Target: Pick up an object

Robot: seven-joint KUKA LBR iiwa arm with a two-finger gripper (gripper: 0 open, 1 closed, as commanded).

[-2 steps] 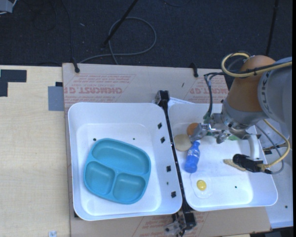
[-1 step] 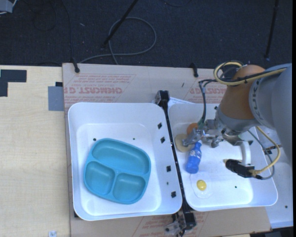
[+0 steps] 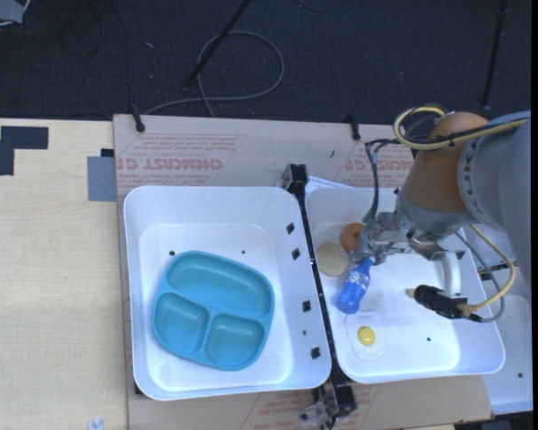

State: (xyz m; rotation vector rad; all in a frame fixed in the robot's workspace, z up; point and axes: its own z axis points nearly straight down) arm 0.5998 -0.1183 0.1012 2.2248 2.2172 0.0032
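Dark carpet with loose cables lies beyond the pale tabletop, which carries two white bins.

Finding 1: The likely target is the blue bottle, lying tilted on the floor of the right bin.

Finding 2: The end effector hangs just beyond the bottle's far end, close to touching it. Its opening, wide or narrow, cannot be told from this angle, and no hold is evident.

Finding 3: An orange ball and a beige disc crowd the bottle's far end. A yellow piece sits apart on its near side. A blue divided plate lies well apart from the bottle, in the left bin.

Risk: A close at the bottle's end would probably pinch only the tip, so the round body rolls or swings out. The neighbouring ball may be knocked or caught instead.
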